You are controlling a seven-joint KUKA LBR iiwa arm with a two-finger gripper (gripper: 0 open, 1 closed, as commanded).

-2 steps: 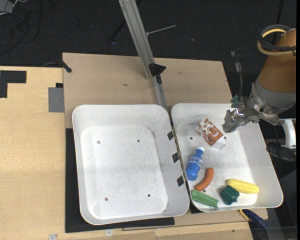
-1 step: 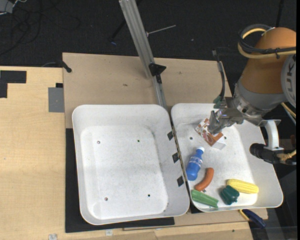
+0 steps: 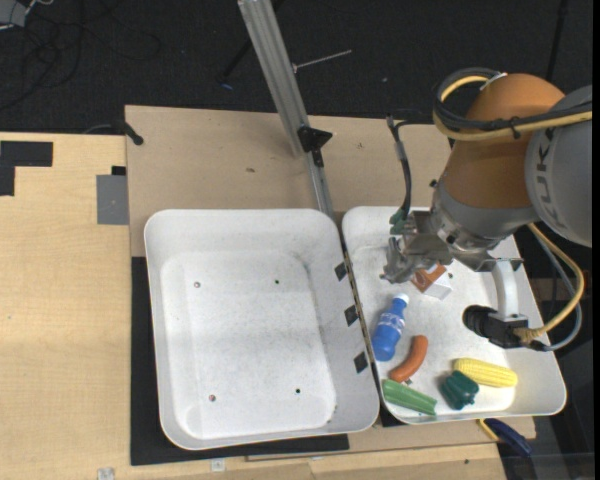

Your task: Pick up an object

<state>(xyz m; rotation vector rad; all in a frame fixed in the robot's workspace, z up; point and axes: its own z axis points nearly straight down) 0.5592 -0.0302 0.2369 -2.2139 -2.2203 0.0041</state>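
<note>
My gripper [image 3: 408, 261] hangs low over the upper left part of the right bin [image 3: 540, 393], under the grey and orange arm [image 3: 500, 158]. A small white and orange item [image 3: 435, 279] lies right beside it, partly hidden by the wrist. Just below the gripper lies a blue bottle [image 3: 388, 329] with a white cap. Further toward the front are a red-orange sausage [image 3: 410, 358], a green pod [image 3: 410, 398], a dark green block [image 3: 458, 390] and a yellow corn cob [image 3: 486, 373].
The left bin [image 3: 180, 238] stands beside the right one, with black clips [image 3: 352, 313] along their shared edge. A slanted metal rail [image 3: 280, 78] rises behind the bins. A black fitting with a yellow cable [image 3: 492, 325] sits at the right bin's right side.
</note>
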